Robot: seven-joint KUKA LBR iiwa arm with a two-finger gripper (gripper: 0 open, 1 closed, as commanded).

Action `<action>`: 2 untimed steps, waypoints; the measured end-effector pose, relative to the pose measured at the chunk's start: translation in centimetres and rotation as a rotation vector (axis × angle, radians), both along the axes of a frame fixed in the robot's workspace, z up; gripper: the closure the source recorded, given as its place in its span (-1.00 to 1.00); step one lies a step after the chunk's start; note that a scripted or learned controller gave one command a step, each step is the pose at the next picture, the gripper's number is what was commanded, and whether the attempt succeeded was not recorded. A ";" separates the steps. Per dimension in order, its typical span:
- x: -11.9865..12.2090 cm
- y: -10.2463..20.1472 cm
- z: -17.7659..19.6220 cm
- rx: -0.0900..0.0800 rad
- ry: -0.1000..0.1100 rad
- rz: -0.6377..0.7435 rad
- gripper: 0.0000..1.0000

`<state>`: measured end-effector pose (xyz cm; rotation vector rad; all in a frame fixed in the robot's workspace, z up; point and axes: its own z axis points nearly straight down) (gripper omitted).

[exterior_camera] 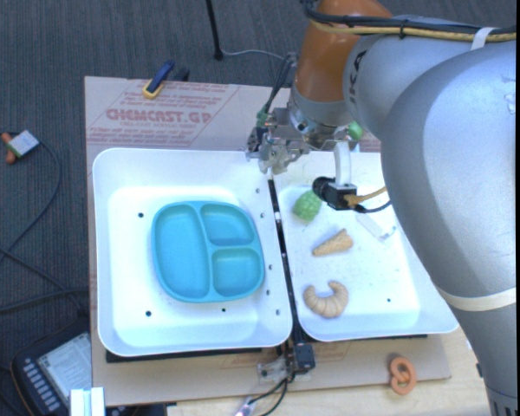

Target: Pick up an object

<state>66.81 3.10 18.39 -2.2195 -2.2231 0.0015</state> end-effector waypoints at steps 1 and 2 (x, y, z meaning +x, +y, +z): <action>0.0 3.2 0.0 -0.001 -0.001 -0.001 1.00; -4.9 3.8 2.4 -0.002 0.000 -0.002 1.00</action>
